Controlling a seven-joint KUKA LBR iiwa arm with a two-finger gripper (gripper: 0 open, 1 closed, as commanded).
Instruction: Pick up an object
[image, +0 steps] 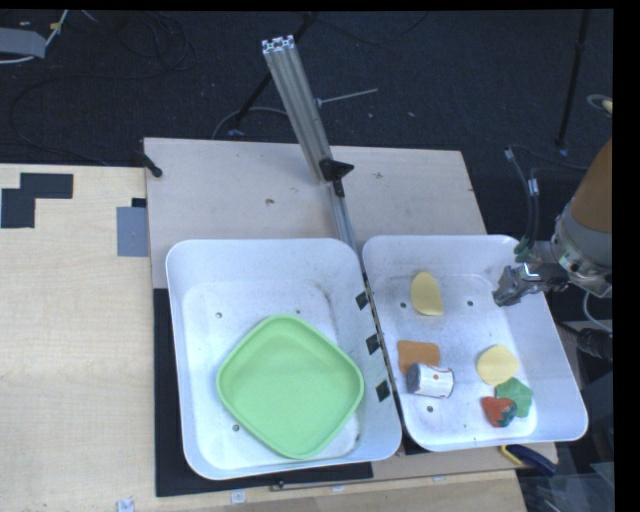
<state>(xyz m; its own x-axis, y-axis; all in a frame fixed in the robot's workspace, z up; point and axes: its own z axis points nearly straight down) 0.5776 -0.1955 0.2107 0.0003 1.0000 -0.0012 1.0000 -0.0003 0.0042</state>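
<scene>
The gripper (507, 290) is hovering at the right bin's (470, 435) upper right edge, its grip state impossible to tell, nothing visibly lifted, while the candidate objects, including the nearest yellow piece (427, 293), are lying untouched in the bin.

In the right white bin (560, 350), bare floor lies open between the pale yellow oval piece (427, 294) and the yellow round piece (497, 364). The orange block (418, 353) and white cylinder (435, 380) crowd together; the red-and-green toy (507, 402) blocks the near corner.
</scene>
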